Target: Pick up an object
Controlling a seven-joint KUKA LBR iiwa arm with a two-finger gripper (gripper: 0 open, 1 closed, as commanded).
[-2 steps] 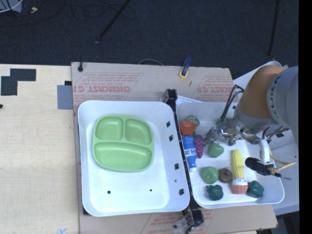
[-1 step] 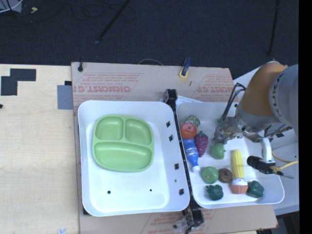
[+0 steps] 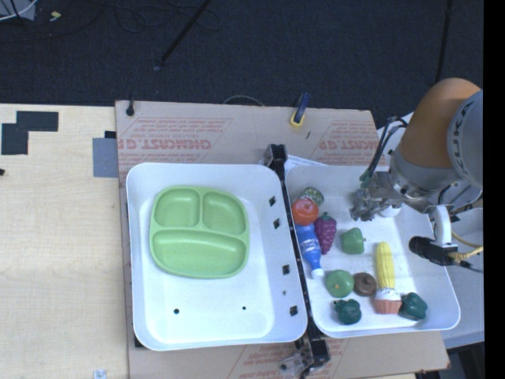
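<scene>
The claw (image 3: 369, 204) hung over the right bin (image 3: 442, 306) — just above a green pepper (image 3: 353, 241) — its grip impossible to tell.

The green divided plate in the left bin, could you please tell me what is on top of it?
Nothing lies on the green plate: all three compartments show bare. Whatever sits beneath it on the bin floor is covered.
</scene>
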